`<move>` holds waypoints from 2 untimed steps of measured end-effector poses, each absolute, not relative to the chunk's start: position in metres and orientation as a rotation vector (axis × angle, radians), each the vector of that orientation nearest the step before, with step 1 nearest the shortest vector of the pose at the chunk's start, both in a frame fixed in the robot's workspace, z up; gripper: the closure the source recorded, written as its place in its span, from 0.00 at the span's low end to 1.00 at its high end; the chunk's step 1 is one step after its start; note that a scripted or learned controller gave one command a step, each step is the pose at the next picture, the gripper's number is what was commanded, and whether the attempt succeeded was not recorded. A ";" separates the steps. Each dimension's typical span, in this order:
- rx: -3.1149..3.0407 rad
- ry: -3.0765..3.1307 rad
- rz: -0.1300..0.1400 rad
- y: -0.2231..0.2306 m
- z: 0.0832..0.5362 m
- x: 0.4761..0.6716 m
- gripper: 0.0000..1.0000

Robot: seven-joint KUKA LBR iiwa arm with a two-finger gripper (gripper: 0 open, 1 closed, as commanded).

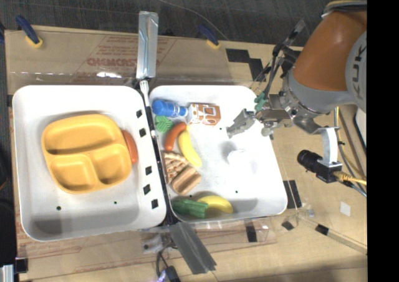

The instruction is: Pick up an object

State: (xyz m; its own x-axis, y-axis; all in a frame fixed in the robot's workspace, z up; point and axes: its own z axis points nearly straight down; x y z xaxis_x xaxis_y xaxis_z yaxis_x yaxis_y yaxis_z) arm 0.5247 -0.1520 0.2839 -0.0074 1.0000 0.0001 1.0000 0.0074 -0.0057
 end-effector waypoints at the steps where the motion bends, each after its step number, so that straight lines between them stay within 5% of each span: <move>1: -2.403 -2.009 0.014 -0.111 0.144 0.585 0.00; 2: -2.697 -1.597 0.011 -0.127 0.123 0.574 0.00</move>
State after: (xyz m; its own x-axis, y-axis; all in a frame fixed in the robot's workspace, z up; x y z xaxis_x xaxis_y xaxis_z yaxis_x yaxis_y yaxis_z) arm 0.5737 -0.1274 0.1235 0.4809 0.8768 -0.0023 0.8767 -0.4809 -0.0097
